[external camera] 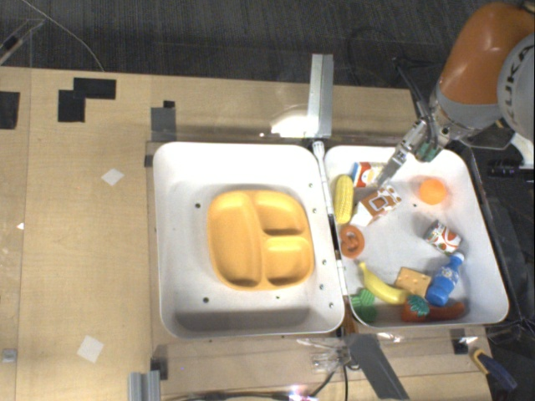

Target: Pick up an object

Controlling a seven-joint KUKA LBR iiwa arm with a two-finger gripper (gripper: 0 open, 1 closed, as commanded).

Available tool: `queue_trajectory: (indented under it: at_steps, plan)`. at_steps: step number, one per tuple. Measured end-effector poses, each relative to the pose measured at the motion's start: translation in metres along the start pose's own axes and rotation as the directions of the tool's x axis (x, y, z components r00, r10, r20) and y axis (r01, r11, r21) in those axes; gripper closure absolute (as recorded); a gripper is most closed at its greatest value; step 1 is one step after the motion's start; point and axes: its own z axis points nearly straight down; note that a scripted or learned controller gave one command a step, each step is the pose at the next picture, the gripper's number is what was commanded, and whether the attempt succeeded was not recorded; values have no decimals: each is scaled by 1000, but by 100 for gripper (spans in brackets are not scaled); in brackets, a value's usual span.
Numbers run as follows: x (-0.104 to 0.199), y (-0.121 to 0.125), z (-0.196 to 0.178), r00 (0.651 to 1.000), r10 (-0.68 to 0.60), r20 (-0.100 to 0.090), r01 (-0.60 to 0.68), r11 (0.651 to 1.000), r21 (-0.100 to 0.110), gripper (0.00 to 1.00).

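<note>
My gripper (387, 175) reaches down and to the left from the arm's orange band (478, 53) into the back of the right bin (476, 192). Its tip hangs just above a small brown and white packet (380, 201), and I cannot tell whether it touches. A red and white item (361, 174) lies just left of the tip. A yellow corn cob (343, 199) stands along the bin's left wall. An orange ball (432, 191) rests to the right of the gripper.
The right bin also holds a small can (441, 237), an orange ring (352, 241), a banana (380, 287), a tan block (412, 280), a blue bottle (445, 278) and green (364, 302) and red (435, 310) items. A yellow divided tray (259, 236) lies in the left bin (180, 224).
</note>
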Motion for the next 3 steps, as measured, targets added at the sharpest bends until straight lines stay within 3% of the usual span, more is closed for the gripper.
queue_trajectory:
  at_steps: [1, 2, 3]
  plan:
    - [12, -5, 81, 938, 348, -3, -348, 938, 2, 0]
    - [2, 9, 96, 846, 533, -8, -533, 845, 41, 0]
    - [6, 4, 97, 816, 578, -1, -578, 816, 24, 0]
